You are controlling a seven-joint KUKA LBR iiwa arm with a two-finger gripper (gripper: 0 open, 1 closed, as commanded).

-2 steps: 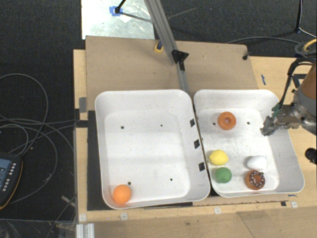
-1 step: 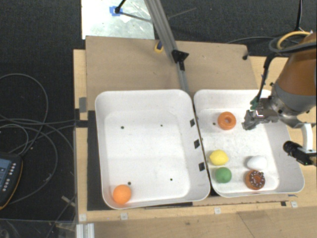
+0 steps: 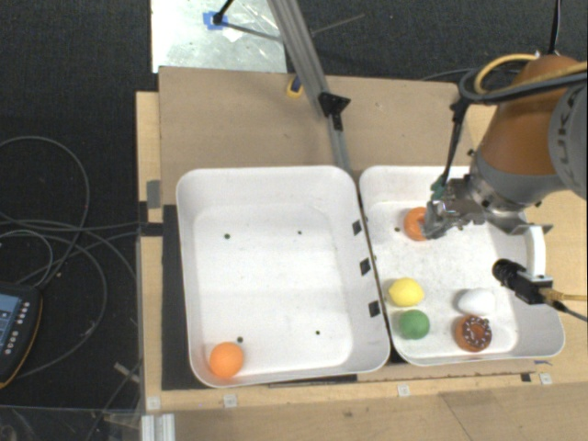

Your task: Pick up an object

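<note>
Where fingers (image 3: 432, 220) seemingly meet orange ball (image 3: 415, 223).

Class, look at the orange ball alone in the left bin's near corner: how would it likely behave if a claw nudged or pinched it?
The orange ball looks round and smooth, so a nudge would probably send it rolling across the left bin. It sits near the corner wall, which might stop it. Its curved surface could slip out of a pinch that lands off-centre.
</note>
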